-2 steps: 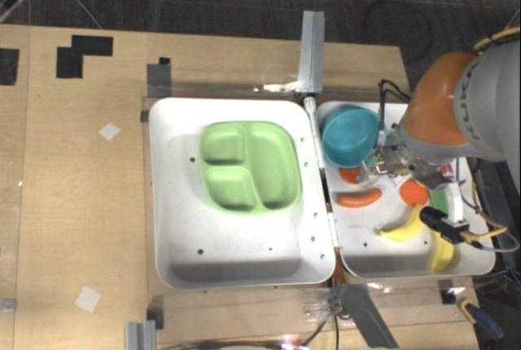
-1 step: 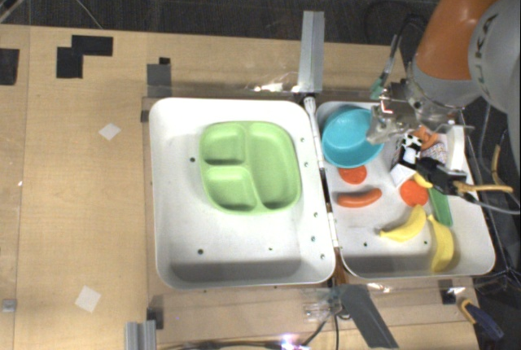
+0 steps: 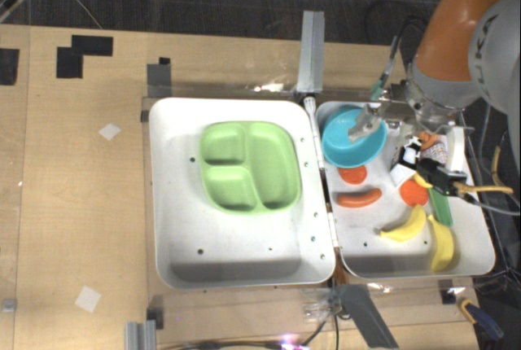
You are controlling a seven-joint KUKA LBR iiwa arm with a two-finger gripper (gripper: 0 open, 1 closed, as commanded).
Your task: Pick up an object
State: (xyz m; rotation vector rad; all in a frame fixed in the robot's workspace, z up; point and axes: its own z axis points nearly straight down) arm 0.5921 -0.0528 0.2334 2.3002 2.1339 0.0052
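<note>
Blue and round, the bowl (image 3: 346, 146) sits in the far left corner of the right bin (image 3: 480, 260), close against the wall that this bin shares with its neighbour. The gripper (image 3: 364, 125) comes down over the bowl's far rim and reaches into its hollow. At this slant I cannot tell whether it is clenched or released, nor whether it grips the rim at all. The bowl rests in the bin and appears level.

Just in front of the bowl lies a flat orange disc (image 3: 353, 174), touching or nearly touching the bowl's near edge. A red sausage shape (image 3: 358, 198) lies a little nearer the camera. To the right of these is an orange ball (image 3: 413, 192), with a slim green item (image 3: 440, 207) beside it. Two yellow bananas occupy the near right part of the bin: one banana (image 3: 406, 228) curves toward the middle, and the other banana (image 3: 442, 245) lies along the right wall. A small printed packet (image 3: 432, 150) lies at the far right, under the arm (image 3: 468, 23).

The left bin (image 3: 175, 202) holds a pale green divided plate (image 3: 248, 165) with three compartments, set near its middle. Both bins stand side by side on the wooden surface (image 3: 73, 202).
</note>
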